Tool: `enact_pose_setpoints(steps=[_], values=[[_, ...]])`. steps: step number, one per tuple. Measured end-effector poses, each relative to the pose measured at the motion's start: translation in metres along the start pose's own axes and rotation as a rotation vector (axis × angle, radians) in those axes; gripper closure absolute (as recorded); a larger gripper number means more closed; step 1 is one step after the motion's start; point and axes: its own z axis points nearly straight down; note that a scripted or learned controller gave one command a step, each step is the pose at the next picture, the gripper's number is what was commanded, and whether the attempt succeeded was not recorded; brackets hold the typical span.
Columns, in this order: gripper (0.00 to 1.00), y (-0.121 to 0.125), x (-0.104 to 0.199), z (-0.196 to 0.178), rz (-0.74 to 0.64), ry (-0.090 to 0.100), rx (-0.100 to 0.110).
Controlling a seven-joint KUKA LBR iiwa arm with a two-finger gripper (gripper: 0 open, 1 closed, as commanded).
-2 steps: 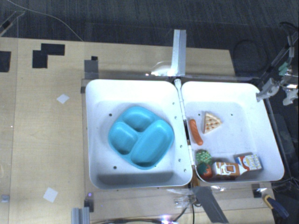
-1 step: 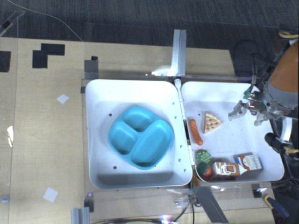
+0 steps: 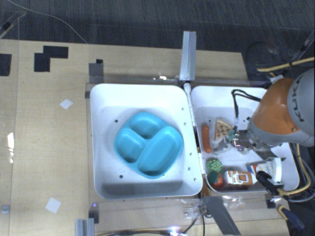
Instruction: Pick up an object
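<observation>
The right bin holds several toy foods. An orange sausage lies along its left wall, with a tan waffle wedge just right of it. A green broccoli, a red fruit, a brown carton and a white tube lie along the front. My gripper reaches in from the right and sits low over the middle of this bin, right beside the lower edge of the waffle wedge. The wrist hides what lies under it.
The left bin holds a blue divided plate at its middle. A metal post stands at the back between the bins. The arm's orange band and its cables hang over the right bin's back right part.
</observation>
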Motion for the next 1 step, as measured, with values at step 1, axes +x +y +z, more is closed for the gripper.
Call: enact_pose_setpoints(steps=[1], values=[[0.0,0.125,-0.0144,-0.084,-0.234,0.001,0.004]])
